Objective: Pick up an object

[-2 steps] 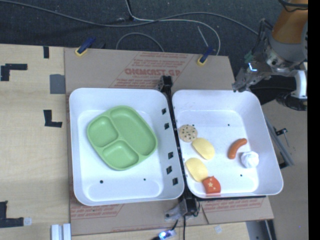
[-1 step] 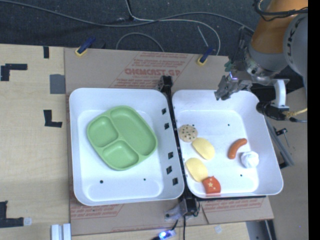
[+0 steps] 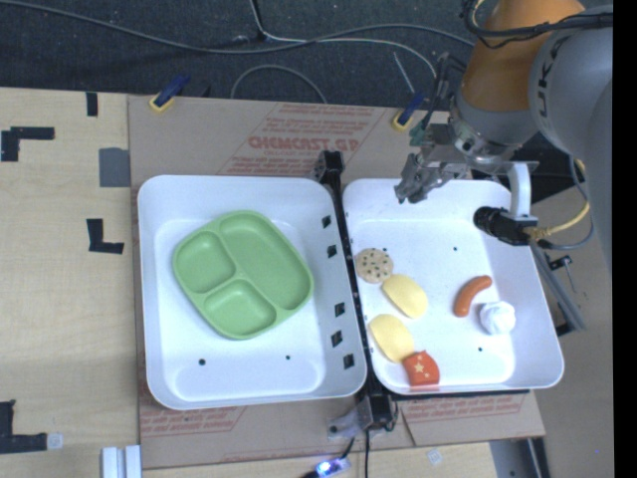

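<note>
Over the right bin's (image 3: 450, 378) far edge the gripper (image 3: 414, 189) hangs with nothing in it, jaw gap unclear from here, food bunched along near-left side—cookie (image 3: 374, 264) touches a yellow piece (image 3: 405, 295), so a grab risks clipping both.

- Cardboard sheet (image 3: 289, 142) under the two bins: red printed lettering, mirrored or upside down from this camera (only partly legible, seemingly "CHEMCAST GP"), with smaller red lines beneath too small to read.
- Arm housing (image 3: 582, 78): dark letters at the grey shell's edge, cropped and unreadable.
- Red food piece (image 3: 422, 368): small yellow star mark.
</note>
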You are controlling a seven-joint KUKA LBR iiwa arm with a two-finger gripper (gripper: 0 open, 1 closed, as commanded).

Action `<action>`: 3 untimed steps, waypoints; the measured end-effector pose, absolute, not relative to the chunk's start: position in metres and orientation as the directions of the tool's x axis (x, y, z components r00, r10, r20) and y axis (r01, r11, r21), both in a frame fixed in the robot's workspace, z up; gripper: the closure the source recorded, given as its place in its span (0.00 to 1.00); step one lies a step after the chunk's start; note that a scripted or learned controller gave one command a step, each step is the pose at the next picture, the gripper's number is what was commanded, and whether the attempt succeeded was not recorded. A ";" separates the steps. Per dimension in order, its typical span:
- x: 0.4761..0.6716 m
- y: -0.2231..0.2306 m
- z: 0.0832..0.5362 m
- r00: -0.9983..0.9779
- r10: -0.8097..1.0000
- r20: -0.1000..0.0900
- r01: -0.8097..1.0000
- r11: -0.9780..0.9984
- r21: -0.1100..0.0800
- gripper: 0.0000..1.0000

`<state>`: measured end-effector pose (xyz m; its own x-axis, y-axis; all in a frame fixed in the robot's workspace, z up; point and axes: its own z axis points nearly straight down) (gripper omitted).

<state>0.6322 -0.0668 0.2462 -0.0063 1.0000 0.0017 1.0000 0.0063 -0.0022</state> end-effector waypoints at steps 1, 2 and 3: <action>0.605 -0.017 0.237 -0.005 1.000 0.001 1.000 0.005 -0.005 1.00; 0.591 0.037 0.224 -0.006 1.000 0.001 1.000 0.006 -0.004 1.00; 0.573 0.087 0.234 -0.007 1.000 0.002 1.000 0.007 -0.003 1.00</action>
